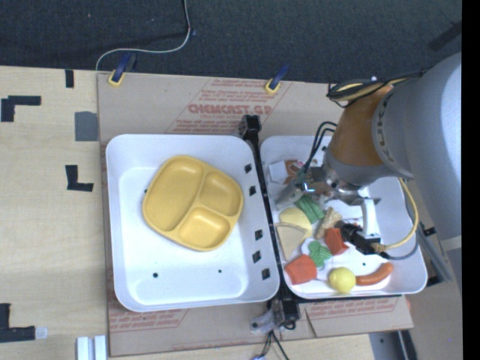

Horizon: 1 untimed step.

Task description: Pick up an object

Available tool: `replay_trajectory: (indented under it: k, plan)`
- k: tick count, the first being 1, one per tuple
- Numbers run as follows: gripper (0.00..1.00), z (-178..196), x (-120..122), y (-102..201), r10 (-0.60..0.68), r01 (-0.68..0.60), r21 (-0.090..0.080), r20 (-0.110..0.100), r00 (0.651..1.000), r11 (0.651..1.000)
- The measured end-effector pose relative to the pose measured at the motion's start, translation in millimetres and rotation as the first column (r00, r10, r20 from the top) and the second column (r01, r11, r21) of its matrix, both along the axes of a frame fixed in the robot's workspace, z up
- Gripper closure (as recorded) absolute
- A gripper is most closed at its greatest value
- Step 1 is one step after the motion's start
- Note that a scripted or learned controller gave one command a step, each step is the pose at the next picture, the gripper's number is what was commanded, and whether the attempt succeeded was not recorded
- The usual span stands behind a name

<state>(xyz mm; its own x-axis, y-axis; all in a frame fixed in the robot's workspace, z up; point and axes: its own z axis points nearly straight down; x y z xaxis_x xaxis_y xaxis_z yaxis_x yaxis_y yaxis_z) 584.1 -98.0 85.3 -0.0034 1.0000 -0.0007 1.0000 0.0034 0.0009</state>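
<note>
The grey arm point(420, 126) with its orange band comes in over the right side of the bench point(45, 201), a wooden top overlaid with a cardboard sheet point(217, 107) that carries two white bins side by side. The left bin point(124, 276) holds a yellow divided plate point(193, 202), tilted, lying toward the bin's far side. The right bin point(405, 272) holds a crowd of toy foods gathered in its near half, against the edge it shares with the left bin: a pale yellow wedge point(289, 240) by that edge, a red-orange piece point(301, 270) at the near corner, a green leafy piece point(320, 252) just beside it, a yellow round fruit point(342, 279) by the near rim, and an orange sausage-like piece point(373, 276) to its right. The gripper point(306, 188) hangs low over the far part of this pile, near a yellow-green piece point(302, 216); whether its fingers are open or closed cannot be made out.
</note>
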Motion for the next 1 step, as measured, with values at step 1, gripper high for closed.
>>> replay_trajectory:
  k: [1]
  plan:
    - [1.00, 10.1, 0.5, -1.4, -0.002, 0.002, 0.000, 0.001, 1.000, 1.000]
